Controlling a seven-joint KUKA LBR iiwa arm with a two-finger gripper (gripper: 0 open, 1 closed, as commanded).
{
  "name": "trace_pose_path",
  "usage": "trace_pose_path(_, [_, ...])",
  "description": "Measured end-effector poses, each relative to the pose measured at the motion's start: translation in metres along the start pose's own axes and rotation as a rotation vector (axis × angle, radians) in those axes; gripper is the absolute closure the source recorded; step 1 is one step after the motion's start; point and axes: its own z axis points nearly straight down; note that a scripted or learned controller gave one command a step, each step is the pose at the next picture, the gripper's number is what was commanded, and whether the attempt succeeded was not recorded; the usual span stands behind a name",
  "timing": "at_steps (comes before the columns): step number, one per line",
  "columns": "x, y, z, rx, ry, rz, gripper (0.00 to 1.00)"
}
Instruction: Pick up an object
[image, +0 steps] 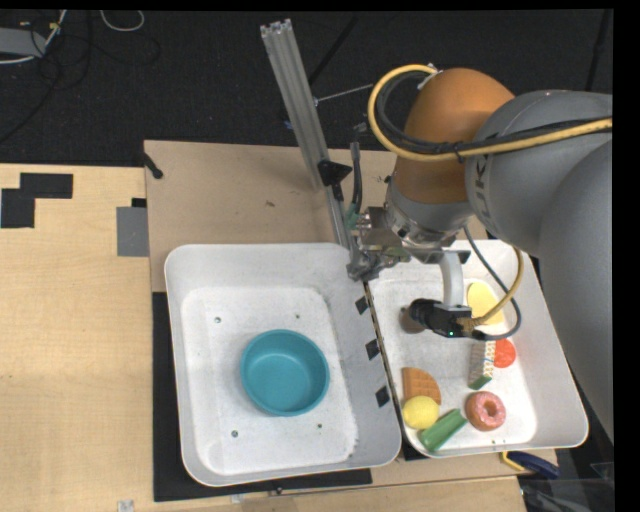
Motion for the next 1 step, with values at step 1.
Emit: trace_pose_path(1, [0.0469,0.0224,0.003,-0.001,-0.001,0.001,1.0])
